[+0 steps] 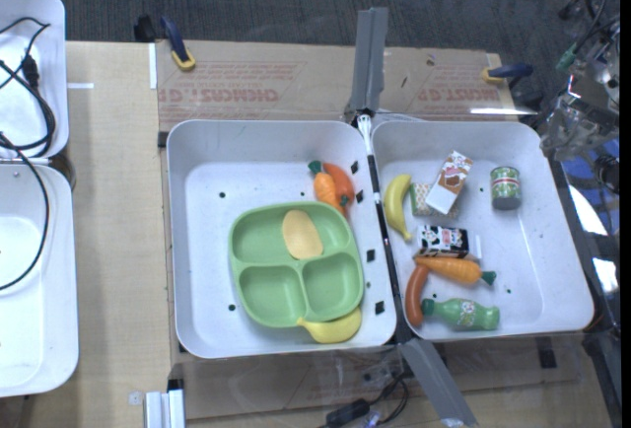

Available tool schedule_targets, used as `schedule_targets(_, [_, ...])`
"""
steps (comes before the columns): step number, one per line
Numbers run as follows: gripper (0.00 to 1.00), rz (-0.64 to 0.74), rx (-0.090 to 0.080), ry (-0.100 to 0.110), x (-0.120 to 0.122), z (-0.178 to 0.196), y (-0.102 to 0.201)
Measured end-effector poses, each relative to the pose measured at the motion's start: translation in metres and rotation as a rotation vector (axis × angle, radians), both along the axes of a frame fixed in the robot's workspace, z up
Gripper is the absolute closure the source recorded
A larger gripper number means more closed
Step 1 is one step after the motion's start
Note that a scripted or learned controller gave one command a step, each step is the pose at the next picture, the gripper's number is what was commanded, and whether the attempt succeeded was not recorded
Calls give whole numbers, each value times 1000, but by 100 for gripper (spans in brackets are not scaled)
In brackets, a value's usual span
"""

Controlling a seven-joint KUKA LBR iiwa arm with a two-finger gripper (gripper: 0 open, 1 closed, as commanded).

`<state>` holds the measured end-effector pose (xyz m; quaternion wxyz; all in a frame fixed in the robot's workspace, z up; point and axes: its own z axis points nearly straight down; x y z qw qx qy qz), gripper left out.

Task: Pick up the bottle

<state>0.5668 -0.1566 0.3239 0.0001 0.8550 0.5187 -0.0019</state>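
At the near edge of the right bin (552, 219) we find the green bottle (460, 314), lying on its side with its cap end pointing left. A red-orange pepper-shaped piece (413, 296) lies just beside that cap end. Slightly farther in, a carrot (452, 269) lies crosswise, and a small black-and-white carton (444, 239) sits just beyond it. Farther still, a banana (397, 204) curves along the left wall, next to a tilted milk carton (449, 183). A small green-labelled can (505, 187) stands to the right of the carton, apart from it.

In the left bin (197, 219) we see a green divided plate (296, 268). A yellow banana-like piece (333, 325) touches its near rim, and a pale yellow oval item (303, 233) rests in its far compartment. An orange carrot-like toy (333, 184) lies beyond the plate, against the right wall.

Both bins rest on the table (108, 219). The arm (582, 101) stands at the far right, beyond the right bin's corner and well apart from the bottle. We cannot tell the state of the pincer.
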Motion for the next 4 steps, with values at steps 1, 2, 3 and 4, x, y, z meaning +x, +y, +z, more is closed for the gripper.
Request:
schedule_targets(1, [0, -148, 1, 3, -77, -95, 52])
schedule_targets(2, [0, -198, 1, 1, -42, -56, 89])
schedule_targets(3, [0, -292, -1, 0, 31, 62, 70])
schedule_targets(4, [0, -207, 1, 3, -39, -113, 99])
